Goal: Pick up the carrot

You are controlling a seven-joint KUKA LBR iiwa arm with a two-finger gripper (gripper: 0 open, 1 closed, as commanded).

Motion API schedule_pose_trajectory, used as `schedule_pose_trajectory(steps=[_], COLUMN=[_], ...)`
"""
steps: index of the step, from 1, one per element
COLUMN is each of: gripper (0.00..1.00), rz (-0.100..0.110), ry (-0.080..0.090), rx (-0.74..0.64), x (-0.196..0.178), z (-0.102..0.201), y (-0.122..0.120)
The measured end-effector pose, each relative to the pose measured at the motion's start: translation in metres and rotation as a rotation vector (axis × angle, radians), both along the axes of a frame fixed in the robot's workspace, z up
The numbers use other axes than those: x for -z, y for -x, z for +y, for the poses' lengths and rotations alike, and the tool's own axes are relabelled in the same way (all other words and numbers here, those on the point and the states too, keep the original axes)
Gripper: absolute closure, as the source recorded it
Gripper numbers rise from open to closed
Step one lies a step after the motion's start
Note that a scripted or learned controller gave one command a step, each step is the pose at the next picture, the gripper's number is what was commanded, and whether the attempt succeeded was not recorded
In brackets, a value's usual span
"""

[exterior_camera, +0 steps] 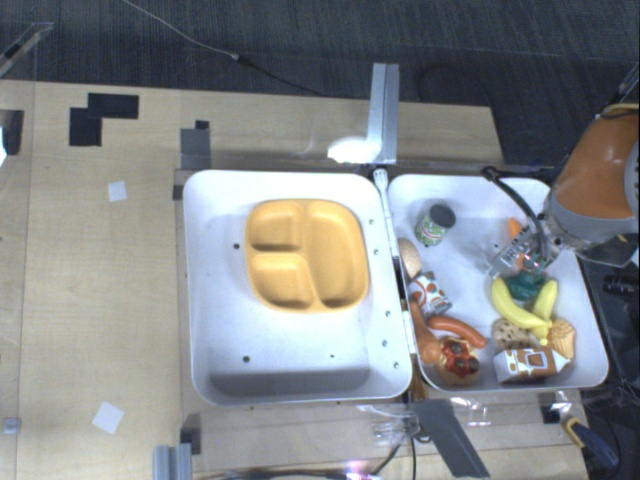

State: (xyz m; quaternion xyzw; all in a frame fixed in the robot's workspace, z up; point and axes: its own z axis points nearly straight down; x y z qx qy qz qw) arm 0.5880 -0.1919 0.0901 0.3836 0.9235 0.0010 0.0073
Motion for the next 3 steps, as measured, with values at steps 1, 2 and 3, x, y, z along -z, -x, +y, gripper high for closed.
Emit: schedule_pose_trajectory(steps=[1, 2, 3], gripper=[1.0, 1.0, 0.0], rz=[-0.002, -0.003, -0.005], ry=[0.006, 0.011, 0.012], rx=[-0.335, -0.527, -0.526], x=[0.0, -0.001, -0.001], z=[0.007, -0.015, -0.015], y=[0.014, 0.095, 0.095])
